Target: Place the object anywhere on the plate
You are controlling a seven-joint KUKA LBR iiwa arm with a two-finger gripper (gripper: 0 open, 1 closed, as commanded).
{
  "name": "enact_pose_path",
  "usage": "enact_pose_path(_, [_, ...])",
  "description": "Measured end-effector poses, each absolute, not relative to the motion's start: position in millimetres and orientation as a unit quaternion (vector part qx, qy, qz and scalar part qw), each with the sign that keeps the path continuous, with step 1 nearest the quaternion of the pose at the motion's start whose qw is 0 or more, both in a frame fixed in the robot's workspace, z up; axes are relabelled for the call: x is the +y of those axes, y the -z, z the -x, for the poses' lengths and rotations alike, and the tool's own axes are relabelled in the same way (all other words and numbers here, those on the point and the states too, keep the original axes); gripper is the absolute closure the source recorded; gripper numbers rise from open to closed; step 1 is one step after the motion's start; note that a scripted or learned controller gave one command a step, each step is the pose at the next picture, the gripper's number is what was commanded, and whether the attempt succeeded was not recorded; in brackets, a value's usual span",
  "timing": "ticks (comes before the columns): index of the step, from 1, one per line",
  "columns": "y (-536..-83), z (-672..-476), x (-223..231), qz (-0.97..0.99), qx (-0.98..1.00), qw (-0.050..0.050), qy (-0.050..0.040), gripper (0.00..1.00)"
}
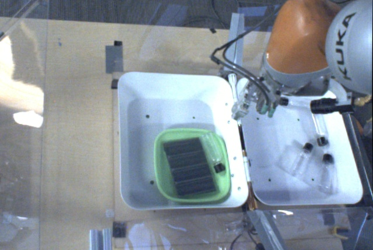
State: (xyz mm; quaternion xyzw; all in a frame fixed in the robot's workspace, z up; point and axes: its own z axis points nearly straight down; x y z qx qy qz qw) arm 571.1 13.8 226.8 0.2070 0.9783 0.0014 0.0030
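The green plate sits in the left bin, toward its near right corner, with a dark ribbed block lying across its middle. A small clear vial with a black cap lies on the plate's right side, beside the block and against the raised rim, its cap pointing toward the near edge. Judged from this, the object already rests on the plate.

Three more clear vials with black caps lie scattered in the right bin, well apart from the plate.

The gripper hangs under the orange band of the arm, over the seam between the two bins near their far edge, away from the vial on the plate. Cables crowd it, and whether it is open or closed cannot be told; nothing is visibly held there.

The vial looks light, rigid and smooth, probably glass or hard plastic, so likely slippery and prone to rolling. The best hold would be across the middle of its body, squeezing gently across its width, not at the cap.
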Motion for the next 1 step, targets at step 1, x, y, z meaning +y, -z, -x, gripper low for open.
enact_pose_path(1, [-194.8,-520.4,67.4,-0.169,0.986,0.003,-0.0016,1.00])
